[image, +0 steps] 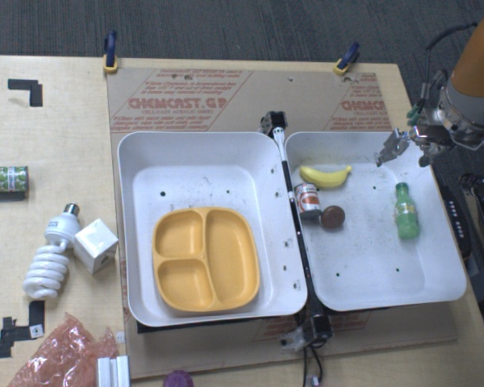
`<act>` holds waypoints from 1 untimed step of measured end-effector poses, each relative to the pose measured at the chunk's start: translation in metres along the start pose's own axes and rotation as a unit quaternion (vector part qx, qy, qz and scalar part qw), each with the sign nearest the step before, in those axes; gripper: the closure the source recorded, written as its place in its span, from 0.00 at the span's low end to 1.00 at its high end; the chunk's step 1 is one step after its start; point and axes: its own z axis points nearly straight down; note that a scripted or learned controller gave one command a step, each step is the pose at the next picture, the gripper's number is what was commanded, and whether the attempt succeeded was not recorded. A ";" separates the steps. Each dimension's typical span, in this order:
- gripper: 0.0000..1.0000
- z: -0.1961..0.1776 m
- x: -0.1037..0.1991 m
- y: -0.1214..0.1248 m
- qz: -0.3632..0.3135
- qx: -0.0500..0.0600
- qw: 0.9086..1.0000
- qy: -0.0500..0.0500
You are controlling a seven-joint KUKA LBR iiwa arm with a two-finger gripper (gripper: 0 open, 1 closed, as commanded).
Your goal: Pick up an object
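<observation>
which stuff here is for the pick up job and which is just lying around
For the job: banana, small can, brown ball, green bottle, gripper.

Lying about: yellow divided plate, light bulb, white cube, green can.

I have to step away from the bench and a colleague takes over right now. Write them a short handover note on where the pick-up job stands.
Gripper: at the upper right corner of the right bin, above the objects; nothing shows between its fingers. Whether it is open or shut cannot be read from this view.

Right bin holds: banana near the top, small can and brown ball beside it near the divider, green bottle lying toward the right.

Left bin holds a yellow divided plate.

Done: nothing picked yet.
Left: choose an object, descend, grasp, lift. The green bottle and banana lie closest to the gripper.
</observation>
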 end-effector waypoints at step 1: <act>0.00 0.120 0.004 -0.013 0.001 0.000 1.000 0.000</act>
